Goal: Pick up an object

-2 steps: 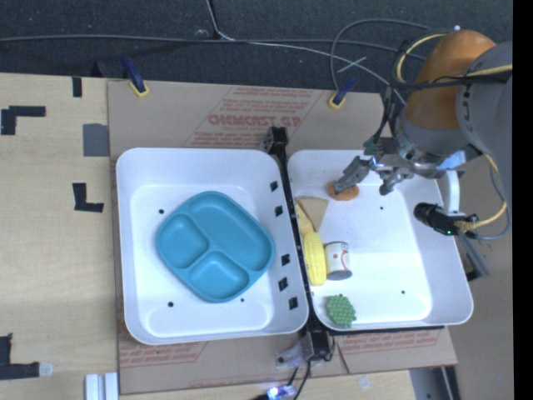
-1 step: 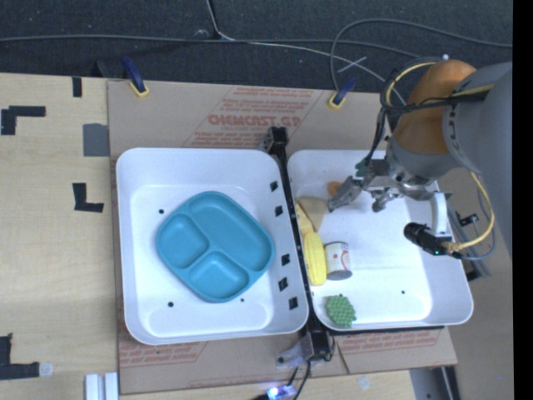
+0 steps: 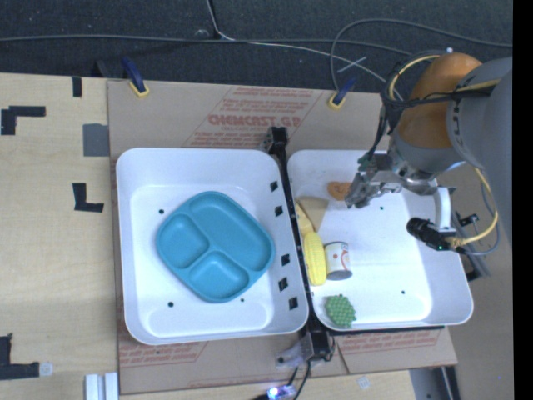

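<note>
My gripper [image 3: 360,197] hangs low over the far part of the right bin [image 3: 400,265], right beside a small tan-orange piece [image 3: 338,190] that lies at its left. A pale wedge [image 3: 311,210] rests by the bin's left wall. Below it lies a yellow corn cob [image 3: 314,257], with a small white can [image 3: 336,261] touching its right side. A green bumpy item [image 3: 340,309] sits near the front edge. Nothing shows between the fingertips.
The left bin [image 3: 141,223] holds a blue divided plate [image 3: 214,245]. A black divider [image 3: 286,223] with clips runs between the bins. Cables loop over the arm at the upper right. Cardboard lies under both bins.
</note>
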Motion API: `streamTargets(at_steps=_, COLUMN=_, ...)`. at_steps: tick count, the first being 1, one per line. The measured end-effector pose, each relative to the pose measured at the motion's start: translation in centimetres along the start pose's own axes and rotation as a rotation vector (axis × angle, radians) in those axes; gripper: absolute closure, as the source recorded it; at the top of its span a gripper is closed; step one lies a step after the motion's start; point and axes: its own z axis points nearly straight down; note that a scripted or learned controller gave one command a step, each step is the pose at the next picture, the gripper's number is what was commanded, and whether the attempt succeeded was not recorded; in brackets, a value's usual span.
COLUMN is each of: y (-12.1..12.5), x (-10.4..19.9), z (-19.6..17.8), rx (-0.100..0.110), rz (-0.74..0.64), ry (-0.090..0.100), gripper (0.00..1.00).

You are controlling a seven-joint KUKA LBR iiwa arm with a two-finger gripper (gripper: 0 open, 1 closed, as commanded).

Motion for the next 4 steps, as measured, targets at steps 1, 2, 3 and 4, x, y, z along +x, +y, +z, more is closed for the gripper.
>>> streamTargets(at_steps=1, y=0.1, x=-0.7, z=-4.6, rx=-0.005, rz=0.002, ry=0.0, gripper=1.0)
streamTargets(at_steps=2, y=0.2, x=0.3, z=-10.3, rx=-0.007, rz=0.0, ry=0.0, gripper=1.0)
streamTargets(at_steps=3, y=0.2, x=0.3, z=-10.6, rx=-0.002, rz=0.002, ry=0.001, gripper=1.0)
streamTargets(at_steps=4, y=-0.6, x=5.3, z=-9.2, rx=0.001, rz=-0.002, ry=0.002, gripper=1.0)
